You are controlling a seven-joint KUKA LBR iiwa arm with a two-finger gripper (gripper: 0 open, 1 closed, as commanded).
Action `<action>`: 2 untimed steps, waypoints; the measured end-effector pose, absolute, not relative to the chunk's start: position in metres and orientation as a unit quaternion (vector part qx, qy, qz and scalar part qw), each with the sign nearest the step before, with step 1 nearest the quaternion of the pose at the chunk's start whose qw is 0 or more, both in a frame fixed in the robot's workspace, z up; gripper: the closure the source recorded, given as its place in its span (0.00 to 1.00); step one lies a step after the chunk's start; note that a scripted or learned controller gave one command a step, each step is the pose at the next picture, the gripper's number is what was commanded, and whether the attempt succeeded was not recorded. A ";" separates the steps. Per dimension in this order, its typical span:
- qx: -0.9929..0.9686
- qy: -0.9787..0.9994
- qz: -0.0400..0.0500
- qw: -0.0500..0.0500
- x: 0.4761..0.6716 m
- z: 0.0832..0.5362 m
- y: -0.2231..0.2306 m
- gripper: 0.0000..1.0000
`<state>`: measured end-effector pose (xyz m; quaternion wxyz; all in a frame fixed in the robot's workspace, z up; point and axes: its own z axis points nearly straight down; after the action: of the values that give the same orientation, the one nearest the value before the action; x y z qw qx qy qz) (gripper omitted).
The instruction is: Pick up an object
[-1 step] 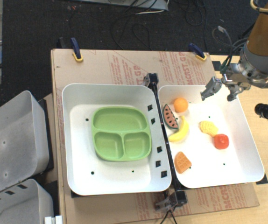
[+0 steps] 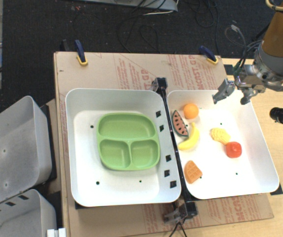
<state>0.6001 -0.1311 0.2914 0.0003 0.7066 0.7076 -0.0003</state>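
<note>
Hovering hand spread, nothing between fingers; orange below-left, apart, in right bin.

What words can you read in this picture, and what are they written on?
Red printed lettering runs in strips across the brown cardboard sheet under the two white bins: it lies upside down or slanted and is too blurred to read for certain.
The toy foods, the green tray and the white bins carry no readable text.

Tray sits in left bin; fruit pcs lie in right bin, my fingers over its far edge.
</note>
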 end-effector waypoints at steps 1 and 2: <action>0.708 0.707 -0.001 -0.001 0.597 0.249 -0.131 0.00; 0.708 0.706 -0.001 -0.001 0.604 0.188 -0.130 0.00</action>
<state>0.6044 -0.1303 0.1880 -0.0012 0.7079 0.7063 -0.0011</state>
